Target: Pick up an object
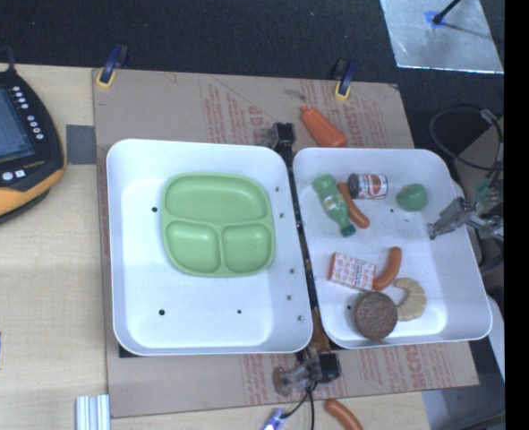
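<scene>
The right bin holds several small toy foods. Among them are a green bottle, an orange sausage beside it, a small can and a green round piece. Nearer the front lie a red and white box, another sausage, a brown patty and a tan ring. My gripper reaches in over the bin's right edge, just right of the green round piece, with nothing visibly in it.
The left bin contains a green divided plate. An orange carrot lies behind the bins on the cardboard, and an orange sausage lies in front. A teach pendant rests at far left.
</scene>
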{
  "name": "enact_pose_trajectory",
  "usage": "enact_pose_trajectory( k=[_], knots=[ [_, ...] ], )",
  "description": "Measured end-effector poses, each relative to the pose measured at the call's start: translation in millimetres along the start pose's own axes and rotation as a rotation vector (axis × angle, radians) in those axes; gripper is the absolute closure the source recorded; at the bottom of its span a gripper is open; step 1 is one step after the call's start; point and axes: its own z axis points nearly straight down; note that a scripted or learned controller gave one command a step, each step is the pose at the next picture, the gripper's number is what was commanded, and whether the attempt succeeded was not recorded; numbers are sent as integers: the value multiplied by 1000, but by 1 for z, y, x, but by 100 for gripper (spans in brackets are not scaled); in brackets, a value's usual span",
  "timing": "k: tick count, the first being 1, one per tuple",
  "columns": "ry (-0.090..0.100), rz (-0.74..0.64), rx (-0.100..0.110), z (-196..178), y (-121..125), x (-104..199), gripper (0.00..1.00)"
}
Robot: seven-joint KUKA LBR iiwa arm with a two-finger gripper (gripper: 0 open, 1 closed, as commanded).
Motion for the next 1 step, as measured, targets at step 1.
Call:
enact_pose_trajectory(
  k=[1],
  knots=[
    [0,-2,3,94,37,36,0]
  ],
)
